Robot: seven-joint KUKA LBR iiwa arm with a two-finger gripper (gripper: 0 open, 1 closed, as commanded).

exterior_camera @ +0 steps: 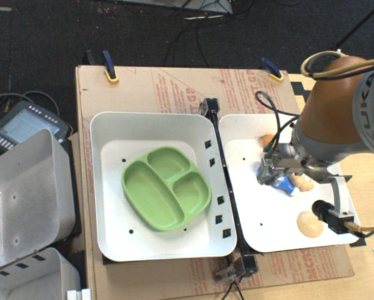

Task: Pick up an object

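The gripper (273,170) is down in the right bin (249,230), by a blue thing (289,185). I cannot tell its state. A green plate (166,187) fills the left bin (112,130).

Bench surroundings, seen from above

A brown cardboard-covered table (155,89) carries two shallow white plastic bins, the left bin (102,186) and right bin (252,233), touching along a black divider. Two yellow-and-blue clamps (110,67) (273,70) grip the far edge. A handheld control pendant with a lit screen (24,127) lies left, above grey metal trays (24,192); black cables (199,17) cross the dark floor.
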